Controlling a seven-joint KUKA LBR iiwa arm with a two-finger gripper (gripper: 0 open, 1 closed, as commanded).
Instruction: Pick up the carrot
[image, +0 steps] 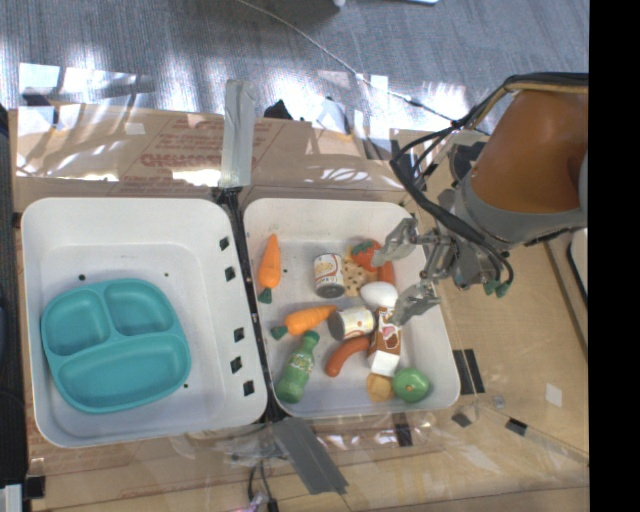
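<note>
While the arm (530, 150) reaches in from the right, I see its gripper (408, 268) hanging over the right side of the right bin (300, 215), its two fingers spread apart with nothing between them. One finger (398, 240) sits near the top of the pile, the other (415, 300) lower, just beside a white egg (378, 294).

I count two carrots here. One carrot (269, 262) lies near the bin's left wall, almost upright in the view, well apart from the gripper. The second carrot (308, 320) lies lower, near the middle, between a green bottle (297, 368) and a small can (328, 275).

A sausage (347, 354), a green apple (411, 383) and a small carton (386, 345) crowd the lower right part of that bin. The left bin (60, 215) holds a teal divided tray (115, 343).
</note>
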